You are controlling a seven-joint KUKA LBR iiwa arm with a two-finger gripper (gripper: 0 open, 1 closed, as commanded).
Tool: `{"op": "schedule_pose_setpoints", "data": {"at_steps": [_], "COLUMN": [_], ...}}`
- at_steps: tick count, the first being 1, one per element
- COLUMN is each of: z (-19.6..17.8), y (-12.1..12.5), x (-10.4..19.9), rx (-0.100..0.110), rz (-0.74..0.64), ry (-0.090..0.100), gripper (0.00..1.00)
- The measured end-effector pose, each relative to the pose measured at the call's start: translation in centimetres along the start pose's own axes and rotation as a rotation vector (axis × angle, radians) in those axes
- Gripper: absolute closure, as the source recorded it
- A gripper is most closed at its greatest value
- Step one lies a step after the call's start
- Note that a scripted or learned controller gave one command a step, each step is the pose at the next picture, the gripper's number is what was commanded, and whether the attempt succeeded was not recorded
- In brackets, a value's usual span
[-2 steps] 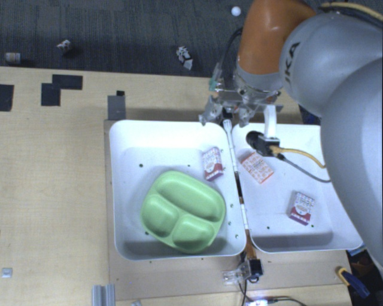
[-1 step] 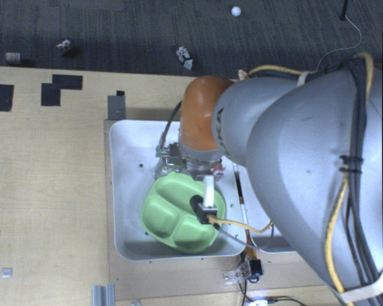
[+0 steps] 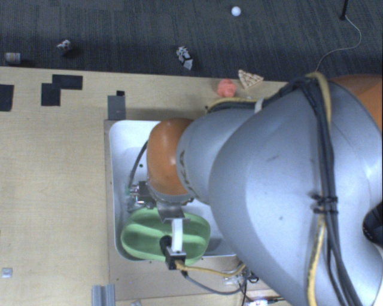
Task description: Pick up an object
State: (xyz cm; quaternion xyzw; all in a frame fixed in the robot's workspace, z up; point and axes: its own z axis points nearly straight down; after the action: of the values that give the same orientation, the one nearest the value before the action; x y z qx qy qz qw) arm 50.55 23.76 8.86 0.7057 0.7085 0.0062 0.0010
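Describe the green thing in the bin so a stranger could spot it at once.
Find the white bin left of the big grey arm. In its lower end, under the arm's orange band, lies a broad, rounded, pale green object. It is the only green thing there; the pink lump and tan triangle sit outside the bin, on the far edge of the bench.

At the far edge of the wooden bench [image 3: 54,191] I see a pink ball [image 3: 226,88] just beside a pale triangular piece [image 3: 250,78], with black patches [image 3: 60,86] farther left. On the dark carpet [image 3: 119,24] beyond, I make out a white ball [image 3: 236,11] and a small black-and-white scrap [image 3: 185,57].
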Motion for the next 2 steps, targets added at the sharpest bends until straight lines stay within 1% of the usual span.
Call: {"op": "schedule_pose_setpoints", "data": {"at_steps": [1,2], "z": [-16.5,-5.7], "y": [4.4,1.0], "x": [-0.8,-0.2], "rx": [0.004,0.012], "rz": [-0.001,0.003], "ry": [-0.004,-0.007], "gripper": [0.00,0.00]}}
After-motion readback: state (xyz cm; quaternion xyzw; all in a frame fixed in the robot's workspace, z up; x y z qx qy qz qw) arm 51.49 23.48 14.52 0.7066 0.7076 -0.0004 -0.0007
